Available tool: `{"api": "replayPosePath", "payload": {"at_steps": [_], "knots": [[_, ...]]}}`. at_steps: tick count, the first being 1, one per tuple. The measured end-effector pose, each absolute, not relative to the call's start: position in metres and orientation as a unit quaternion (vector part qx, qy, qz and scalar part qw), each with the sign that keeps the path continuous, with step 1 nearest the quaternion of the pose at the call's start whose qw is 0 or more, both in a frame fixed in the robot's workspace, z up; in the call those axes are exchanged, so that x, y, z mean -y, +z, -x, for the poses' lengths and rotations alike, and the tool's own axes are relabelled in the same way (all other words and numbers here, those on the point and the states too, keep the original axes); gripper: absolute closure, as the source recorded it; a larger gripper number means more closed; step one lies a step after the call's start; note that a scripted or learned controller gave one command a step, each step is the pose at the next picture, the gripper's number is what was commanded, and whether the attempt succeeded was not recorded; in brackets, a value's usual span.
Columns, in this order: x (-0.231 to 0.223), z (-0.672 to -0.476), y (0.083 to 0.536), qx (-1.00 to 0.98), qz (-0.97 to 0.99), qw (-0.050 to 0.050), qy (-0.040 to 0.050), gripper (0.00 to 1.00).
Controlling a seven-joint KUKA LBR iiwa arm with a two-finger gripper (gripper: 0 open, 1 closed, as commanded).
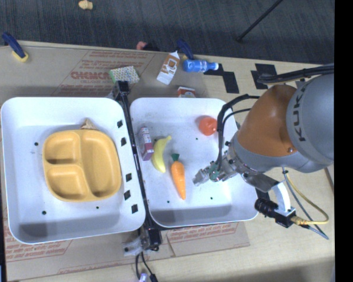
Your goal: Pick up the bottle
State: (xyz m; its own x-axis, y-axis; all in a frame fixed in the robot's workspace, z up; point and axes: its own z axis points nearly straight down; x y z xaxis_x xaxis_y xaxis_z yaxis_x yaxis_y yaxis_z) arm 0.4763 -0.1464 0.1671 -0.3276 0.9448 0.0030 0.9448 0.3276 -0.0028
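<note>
The bottle (pixel 146 143) was seen lying lengthwise against the right bin's (pixel 223 213) left wall, well left of the gripper (pixel 205 175), beyond the carrot (pixel 178 179) and banana (pixel 160 153); the claw's state could not be told

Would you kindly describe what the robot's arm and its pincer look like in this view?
The arm is bulky and rounded, grey with a broad orange band and dark lettering on the grey shell. Black cables loop beside the orange section. The pincer is small, metallic and grey. A black fitting with yellow and blue wires hangs below the wrist.
</note>
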Motion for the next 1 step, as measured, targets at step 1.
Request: {"api": "replayPosePath", "payload": {"at_steps": [1], "knots": [[0.2114, -0.4762, 0.1810, 0.788, 0.616, 0.001, 0.0006, 1.00]]}}
